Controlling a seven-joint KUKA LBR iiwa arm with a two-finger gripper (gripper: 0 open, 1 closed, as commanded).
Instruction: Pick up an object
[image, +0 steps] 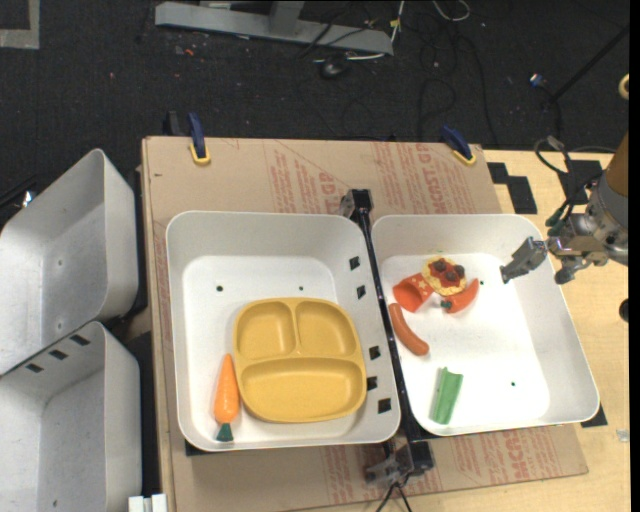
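Four small plastic play-food pieces sit in the right white bin (560, 330), all off to the gripper's left and below it in the overhead camera view. The gripper (530, 255) hangs at the bin's upper right rim, and honestly I can't tell how its tips stand, too small and dark.

Closest to it is a little pizza slice with a red crust and dark toppings (447, 280), with a red-orange pepper-ish chunk (409, 293) touching its far side. Further down-left is a reddish-brown toy sausage (408, 330), and lowest, the flat green wedge-shaped piece (446, 395), well apart from the rest.

My guess: all light, stiff, smooth plastic, so slippery more than fragile. The sausage looks like the easiest grab, pinched across its narrow middle, since it lies alone. The pizza is flat and crowded.

Way past the divider, in the left white bin (190, 300), there's a yellow three-compartment tray (300, 360) with an orange toy carrot (227, 392) just beside it.

Writing: red print on the cardboard sheet (300, 175) under the bins, but I can't read it.
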